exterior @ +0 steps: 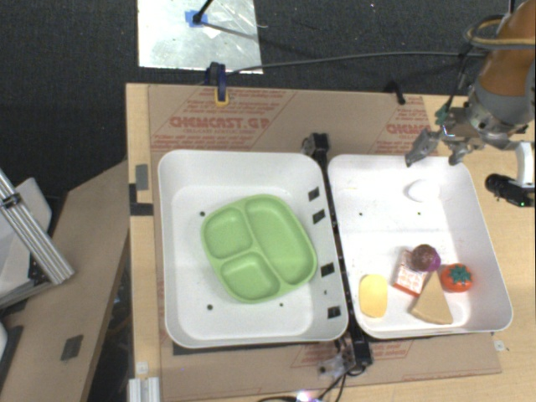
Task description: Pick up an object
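Status: pick not started, nothing lifted yet, whole grasp is still to do.

Left to right:

- Left bin [180, 224]: holds a green three-compartment plate [258, 247], sitting about centre, tilted relative to the bin walls. Nothing in any compartment. Flat and wide, so a poor candidate for a two-finger pick in my view.
- Divider between the bins [328, 224]: black clips along it, rims touching or nearly so. Treat it as a raised edge.
- Right bin [477, 216]: all pickable items are bunched in the near-right corner. Yellow oval piece [373, 295] sits apart on the left of the cluster. Then a red-and-white small box [409, 275] with a dark purple round fruit [425, 258] touching or resting on its top, a tan wedge [432, 305] just below, and a red-orange tomato-like fruit [456, 277] beside the wedge, close to the right wall.
- Gripper [437, 147]: hangs over the far rim of the right bin, well apart from the cluster, fingers spread apart, nothing between them.

Room: far half of the right bin floor is bare, so there's an open descent path from the gripper toward the cluster. Yellow piece looks easiest, with free space on its left and far sides. Tomato and wedge are tight to the near and right walls, a finger-clash risk.
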Robot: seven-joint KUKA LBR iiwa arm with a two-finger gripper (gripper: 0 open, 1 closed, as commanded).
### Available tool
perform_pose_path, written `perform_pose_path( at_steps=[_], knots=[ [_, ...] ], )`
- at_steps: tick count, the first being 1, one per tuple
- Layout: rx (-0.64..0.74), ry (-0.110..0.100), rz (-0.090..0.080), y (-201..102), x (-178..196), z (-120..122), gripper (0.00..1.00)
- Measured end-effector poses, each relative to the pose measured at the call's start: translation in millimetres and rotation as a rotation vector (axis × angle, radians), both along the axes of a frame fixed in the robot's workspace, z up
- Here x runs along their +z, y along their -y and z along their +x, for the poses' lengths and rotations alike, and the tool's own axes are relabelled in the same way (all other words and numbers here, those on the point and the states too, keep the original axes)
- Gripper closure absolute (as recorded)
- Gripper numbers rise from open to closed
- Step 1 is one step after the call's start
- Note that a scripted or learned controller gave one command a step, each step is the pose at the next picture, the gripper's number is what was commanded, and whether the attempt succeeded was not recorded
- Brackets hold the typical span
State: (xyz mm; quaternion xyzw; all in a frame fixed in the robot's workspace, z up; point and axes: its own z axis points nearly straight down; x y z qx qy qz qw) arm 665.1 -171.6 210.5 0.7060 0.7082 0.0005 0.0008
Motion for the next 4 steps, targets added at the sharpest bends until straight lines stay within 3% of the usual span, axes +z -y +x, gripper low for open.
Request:
perform_pose_path(
  at_steps=[2, 3, 4],
  knots=[
    [-0.001, -0.001, 0.000, 0.5, -83.9, -2.8, 0.00],
    [0.001, 0.009, -0.003, 1.3, -102.4, 0.4, 0.00],
    [0.004, 0.007, -0.003, 0.8, -94.2, -0.2, 1.00]
  ],
)
